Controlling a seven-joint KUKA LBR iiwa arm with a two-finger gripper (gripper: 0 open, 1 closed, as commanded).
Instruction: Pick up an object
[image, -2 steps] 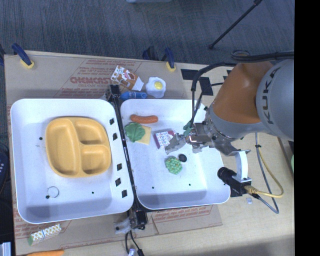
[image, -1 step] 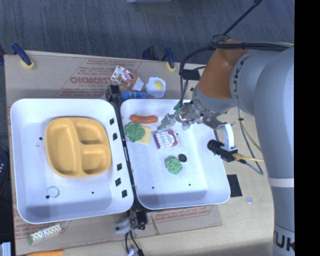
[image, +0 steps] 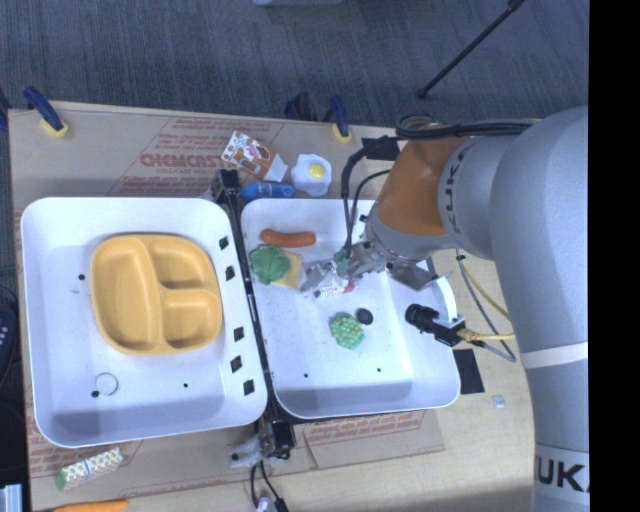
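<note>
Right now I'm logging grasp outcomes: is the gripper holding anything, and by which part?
Cannot be told. The gripper is low in the right bin beside the green broccoli-like toy and a silvery wrapper, but no object visibly sits between its fingers.

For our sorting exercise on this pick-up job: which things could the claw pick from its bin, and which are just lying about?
In the job:
claw
hot dog
green leafy piece
green bumpy ball
small dark piece

Lying about:
yellow divided tray
snack packet
egg
blue item
</note>
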